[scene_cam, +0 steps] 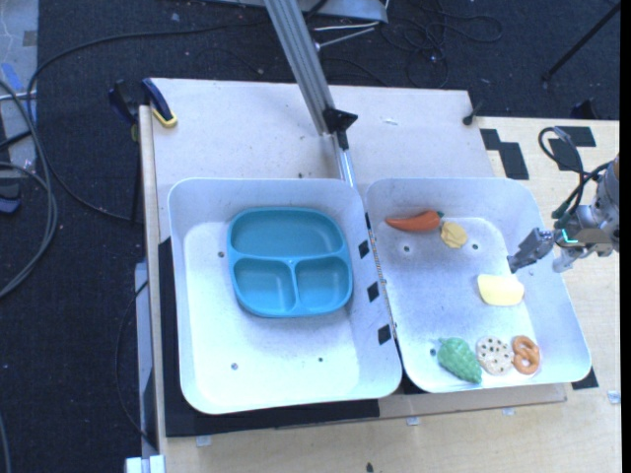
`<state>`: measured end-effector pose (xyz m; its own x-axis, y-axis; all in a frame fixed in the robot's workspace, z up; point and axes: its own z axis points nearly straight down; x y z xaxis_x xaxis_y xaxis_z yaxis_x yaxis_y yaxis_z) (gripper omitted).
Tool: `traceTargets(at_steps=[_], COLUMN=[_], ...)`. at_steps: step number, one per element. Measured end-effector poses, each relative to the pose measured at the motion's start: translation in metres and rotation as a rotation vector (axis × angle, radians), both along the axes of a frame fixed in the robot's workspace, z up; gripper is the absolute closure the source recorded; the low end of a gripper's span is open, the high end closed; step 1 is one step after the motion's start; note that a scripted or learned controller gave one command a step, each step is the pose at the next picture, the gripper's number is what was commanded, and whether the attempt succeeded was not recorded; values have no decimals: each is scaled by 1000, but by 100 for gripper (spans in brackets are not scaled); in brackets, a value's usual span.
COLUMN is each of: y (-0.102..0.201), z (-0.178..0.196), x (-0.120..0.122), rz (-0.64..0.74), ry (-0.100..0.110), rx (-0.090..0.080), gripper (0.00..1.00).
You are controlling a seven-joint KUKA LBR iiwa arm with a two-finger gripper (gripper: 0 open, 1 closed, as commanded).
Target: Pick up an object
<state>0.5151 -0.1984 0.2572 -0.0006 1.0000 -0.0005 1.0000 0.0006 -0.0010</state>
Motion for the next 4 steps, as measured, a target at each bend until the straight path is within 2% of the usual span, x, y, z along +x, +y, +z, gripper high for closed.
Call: traceTargets(at_steps=[1,2,4], y=[0,11,3], z=[0,-54,-159], x=[0,2,-3], rz=[0,0,-1], ry=[-1,4,4], rx=[0,2,2], gripper=[0,0,0])
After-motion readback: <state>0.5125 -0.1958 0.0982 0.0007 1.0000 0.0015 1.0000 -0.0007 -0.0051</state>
